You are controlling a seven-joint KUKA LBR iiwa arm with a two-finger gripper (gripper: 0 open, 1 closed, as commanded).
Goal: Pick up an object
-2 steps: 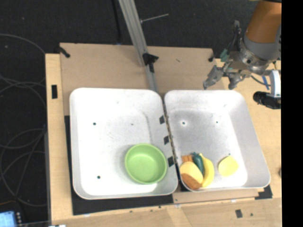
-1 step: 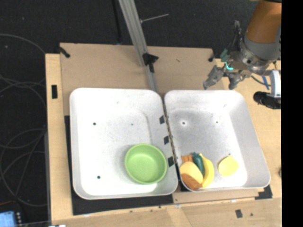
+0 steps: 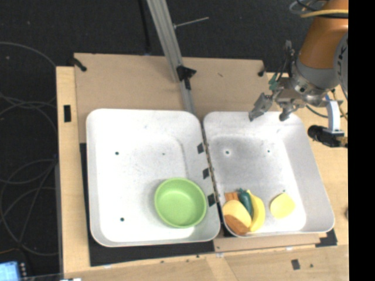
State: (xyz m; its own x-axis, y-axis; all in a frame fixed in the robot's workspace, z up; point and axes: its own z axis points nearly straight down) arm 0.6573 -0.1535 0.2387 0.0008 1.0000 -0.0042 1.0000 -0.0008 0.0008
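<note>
Overhead, a slanted camera looks down on a tan worktop (image 3: 135, 81) carrying two shallow white bins side by side. The grey arm (image 3: 322, 45), with its orange band, reaches in from the right and ends above the far right corner of the right bin (image 3: 293, 157).

The end effector (image 3: 270, 110) hangs over that bin's far rim. Its two dark fingers (image 3: 258, 108) are spread apart, one pointing down to the left and the other a little to its right, with a clear gap between them. Nothing sits between the fingers, and they touch no object; whether the tips touch the bin's rim cannot be told from this angle.

All the loose objects lie well apart from the end effector, at the near end of the bins. In the right bin's near left corner sits a small heap: a yellow banana (image 3: 256, 213) curving around an orange rounded piece (image 3: 237, 217), with a dark green item (image 3: 245, 200) lying on top. These three touch each other and press against the bin's wall. Just to their right, a little apart, lies a pale yellow lemon-like object (image 3: 282, 205).

The left bin (image 3: 117, 133) holds a light green bowl (image 3: 180, 202), upright, near its near right corner.

A metal pole (image 3: 167, 40) rises at a slant from the far side of the worktop, between the two bins.
</note>
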